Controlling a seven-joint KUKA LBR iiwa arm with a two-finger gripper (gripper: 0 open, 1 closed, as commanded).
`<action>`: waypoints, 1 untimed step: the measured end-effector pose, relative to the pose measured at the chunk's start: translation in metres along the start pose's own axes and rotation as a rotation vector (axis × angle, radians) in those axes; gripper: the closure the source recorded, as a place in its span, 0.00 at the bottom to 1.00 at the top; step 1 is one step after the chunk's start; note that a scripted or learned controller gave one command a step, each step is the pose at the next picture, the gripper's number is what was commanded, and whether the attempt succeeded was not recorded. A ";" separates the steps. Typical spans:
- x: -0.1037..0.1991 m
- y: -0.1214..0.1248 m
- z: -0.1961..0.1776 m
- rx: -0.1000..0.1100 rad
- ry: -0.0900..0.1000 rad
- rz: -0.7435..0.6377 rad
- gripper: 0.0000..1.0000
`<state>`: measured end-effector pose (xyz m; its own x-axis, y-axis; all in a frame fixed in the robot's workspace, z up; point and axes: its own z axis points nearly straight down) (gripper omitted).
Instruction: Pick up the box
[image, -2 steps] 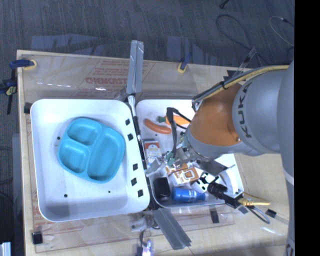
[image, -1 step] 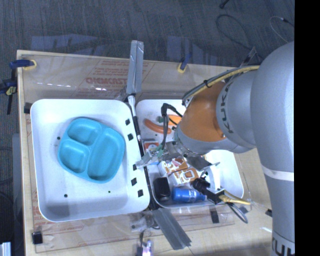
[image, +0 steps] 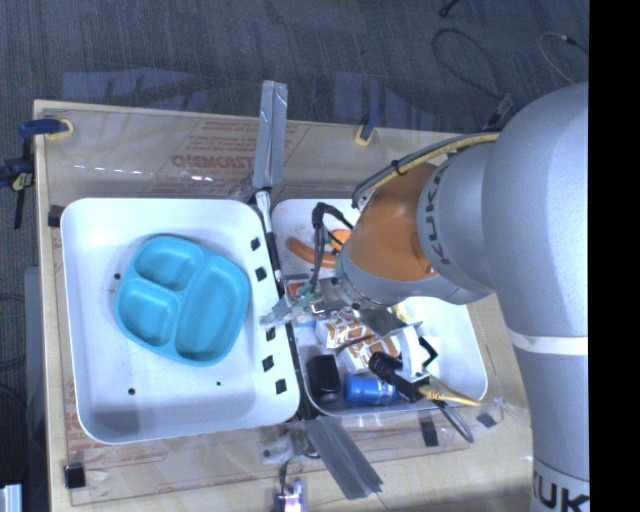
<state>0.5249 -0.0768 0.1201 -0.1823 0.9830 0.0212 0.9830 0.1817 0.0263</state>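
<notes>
Arm comes in from the right, wrist with the orange band hanging over the right bin (image: 478, 372) and covering most of its middle; gripper (image: 298, 306) sits low at the bin's left side, close to the wall shared with the left bin (image: 90, 400); wrist blocks the view of it, so cannot tell if it is released or clenched, and nothing is visibly held; box (image: 352, 328), printed orange-brown and white, lies in the right bin just right of the gripper, partly under the wrist, looks tilted, contact with the gripper cannot be judged; black object (image: 322, 375) lies nearer the front of the same bin, just beside the box, by the left wall; blue can (image: 366, 390) lies on its side right next to the black object, at the front wall; orange elongated item (image: 303, 246) sits at the back of the right bin, partly hidden by the arm; left bin holds one blue divided tray (image: 185, 298), roughly centred, flat, well apart from the gripper; both bins sit side by side on the wooden bench (image: 150, 140), walls touching along the middle.
</notes>
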 end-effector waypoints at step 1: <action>0.000 0.000 0.000 0.000 0.000 0.001 0.00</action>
<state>0.5248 -0.0768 0.1198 -0.1816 0.9831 0.0216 0.9831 0.1810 0.0259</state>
